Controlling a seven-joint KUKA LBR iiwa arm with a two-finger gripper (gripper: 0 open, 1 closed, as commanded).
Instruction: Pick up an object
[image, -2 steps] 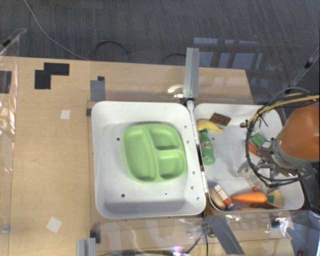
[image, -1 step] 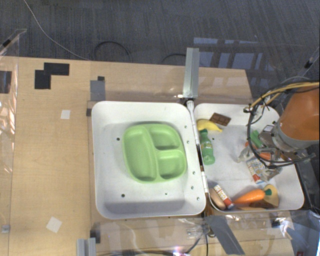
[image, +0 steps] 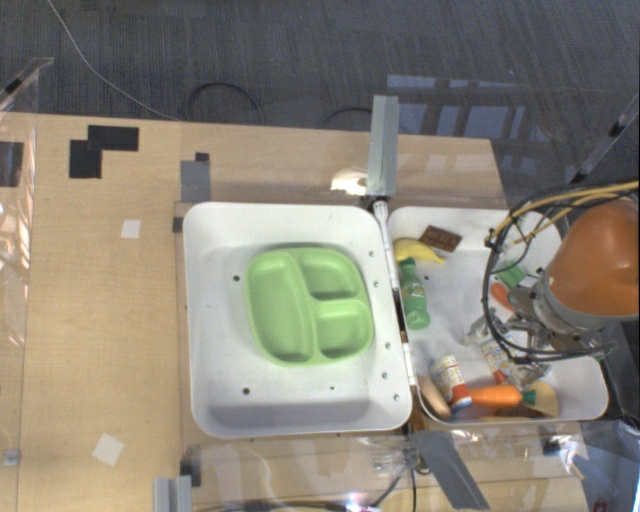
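Objects for picking lying in the right-hand shallow white bin (image: 575, 405): yellow banana (image: 418, 251) and small dark brown rectangular packet (image: 440, 238) at the far end, green plastic bottle (image: 413, 297) along the near-left wall just beside the divider, orange carrot-shaped toy (image: 497, 397) and small white-and-red tube (image: 452, 375) at the near end, close together
Left-hand shallow white bin (image: 215, 400) carrying a light green sectioned plastic tray (image: 305, 303), sitting roughly in the middle
Both bins side by side on a pale wooden worktop (image: 100, 330)
Grey arm with orange band (image: 598, 262) reaching in from the right, hanging low over the right bin, wrist ringed with looped cables
Jaws hidden beneath the wrist and cable bundle; cannot tell whether open, closed or gripping anything
Nothing seen lifted clear of the bin floor

Step in hand, by judgement: approach or descent over the clutter on the right side of the right bin, grasp not yet confirmed
Likely target somewhere under the wrist, near the carrot-shaped toy and the small items around it; exact one not clear
Next move calls for: settling straight down on a single item, closing firmly, then rising vertically without dragging neighbours
Risk: crowded near end, so a pinch on two things at once or a slip off a rounded surface
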